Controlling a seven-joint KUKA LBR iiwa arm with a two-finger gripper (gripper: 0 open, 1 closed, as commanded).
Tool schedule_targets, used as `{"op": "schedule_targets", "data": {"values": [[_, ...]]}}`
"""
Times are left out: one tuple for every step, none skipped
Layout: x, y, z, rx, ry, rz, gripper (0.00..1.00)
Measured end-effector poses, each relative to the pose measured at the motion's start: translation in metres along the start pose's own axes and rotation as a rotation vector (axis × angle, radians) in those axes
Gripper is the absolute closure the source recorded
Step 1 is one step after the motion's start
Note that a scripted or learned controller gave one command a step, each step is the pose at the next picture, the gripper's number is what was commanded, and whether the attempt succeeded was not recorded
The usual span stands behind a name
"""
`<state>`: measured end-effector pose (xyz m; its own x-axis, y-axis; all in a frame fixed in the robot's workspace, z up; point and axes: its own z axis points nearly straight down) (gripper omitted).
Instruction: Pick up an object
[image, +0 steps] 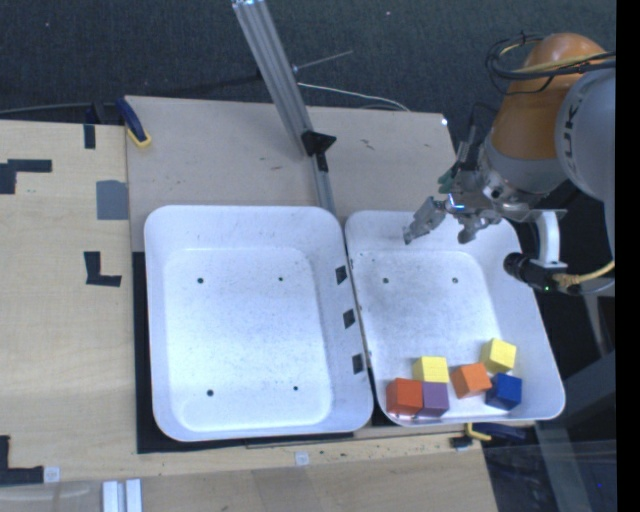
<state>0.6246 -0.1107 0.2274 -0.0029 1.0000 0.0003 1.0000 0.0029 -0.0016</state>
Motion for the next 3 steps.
{"op": "schedule_targets", "data": {"values": [[0.012, -0.017, 0.099, 0.009, 0.001, 0.001, 0.0], [0.068, 0.033, 0.036, 0.0, -0.001, 0.001, 0.0], [-0.043, 0.012, 0.107, 0.006, -0.004, 0.009, 0.0]]}}
